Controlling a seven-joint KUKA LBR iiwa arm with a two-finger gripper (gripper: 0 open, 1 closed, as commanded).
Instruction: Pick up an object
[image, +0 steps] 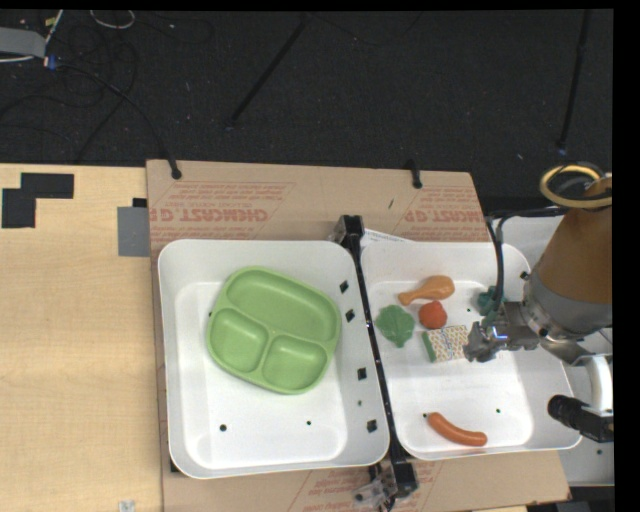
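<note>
White plastic makes up both bins; the right bin (520, 425) has the gripper (484, 340) low inside it, reached in from the right on the grey arm (578, 275). Whether the gripper is released or clenched cannot be told, and nothing can be seen held in it. Just to its left, touching or nearly touching it, lies a small patterned packet (446, 343) with a green edge. A little further left and slightly up sits a red tomato (432, 315), with a green leafy vegetable (395, 325) beyond it. Up and to the left of the gripper lies an orange drumstick (428, 291). Below the gripper and slightly left, well apart from it, lies a red sausage (458, 430). Far to the left, in the left bin (190, 420), rests a green divided plate (272, 328).
</note>
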